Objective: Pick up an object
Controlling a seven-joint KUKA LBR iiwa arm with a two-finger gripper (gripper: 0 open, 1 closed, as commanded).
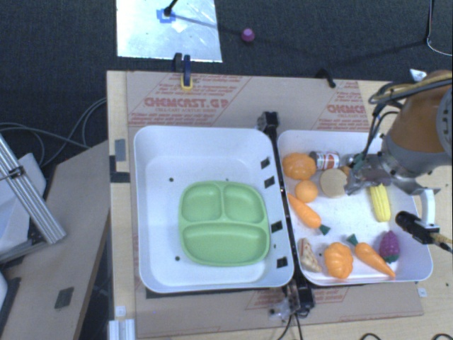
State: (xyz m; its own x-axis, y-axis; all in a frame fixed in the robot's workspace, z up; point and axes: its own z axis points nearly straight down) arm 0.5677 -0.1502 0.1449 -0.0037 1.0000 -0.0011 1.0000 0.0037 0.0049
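The green divided plate [225, 222] lies in my left bin [152, 161]. The right bin [417, 264] holds the toy food: oranges, carrots, a tan disc [332, 183], yellow corn [380, 202]. My gripper [356, 181] hangs low between disc and corn, perhaps touching; its grip I cannot tell.

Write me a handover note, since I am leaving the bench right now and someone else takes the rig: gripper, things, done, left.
Gripper: low in the right bin, between the round beige piece and the corn cob; finger state unreadable, nothing seen held.
Right bin: orange, small can, smaller orange ball, two carrots, bread slice, orange pumpkin, purple grapes.
Left bin: green divided plate, no food on it.
Done: no pick confirmed.
Left: grasp and lift one object.
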